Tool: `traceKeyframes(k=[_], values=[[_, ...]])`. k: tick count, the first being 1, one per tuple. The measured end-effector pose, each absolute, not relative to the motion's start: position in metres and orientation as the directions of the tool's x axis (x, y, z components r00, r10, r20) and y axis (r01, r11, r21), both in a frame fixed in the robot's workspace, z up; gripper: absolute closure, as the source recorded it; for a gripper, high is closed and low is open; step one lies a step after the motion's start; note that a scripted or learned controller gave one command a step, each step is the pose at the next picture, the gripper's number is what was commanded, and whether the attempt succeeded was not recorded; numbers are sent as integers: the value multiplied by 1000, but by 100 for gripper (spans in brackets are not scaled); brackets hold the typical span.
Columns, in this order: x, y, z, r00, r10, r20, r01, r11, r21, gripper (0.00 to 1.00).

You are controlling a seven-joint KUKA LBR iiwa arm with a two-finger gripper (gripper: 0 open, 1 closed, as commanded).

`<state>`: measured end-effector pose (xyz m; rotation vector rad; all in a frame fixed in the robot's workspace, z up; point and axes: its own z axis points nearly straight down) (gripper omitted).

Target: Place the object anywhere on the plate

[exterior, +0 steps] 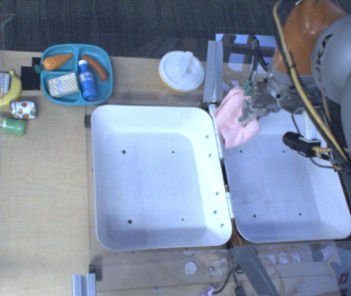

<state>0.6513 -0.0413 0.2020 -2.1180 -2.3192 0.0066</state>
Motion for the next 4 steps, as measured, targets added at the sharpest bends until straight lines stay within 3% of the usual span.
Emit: traceKeyframes(k=[1,2,3,4], values=[[653,-40,222,-99,995,-2,995,99,-2,100],[627,-3,228,-483,876,0,876,483,0,100],[605,31,224,-787,617,1,617,787,0,100],[577,75,213,-966,260,2,260,966,1,100]])
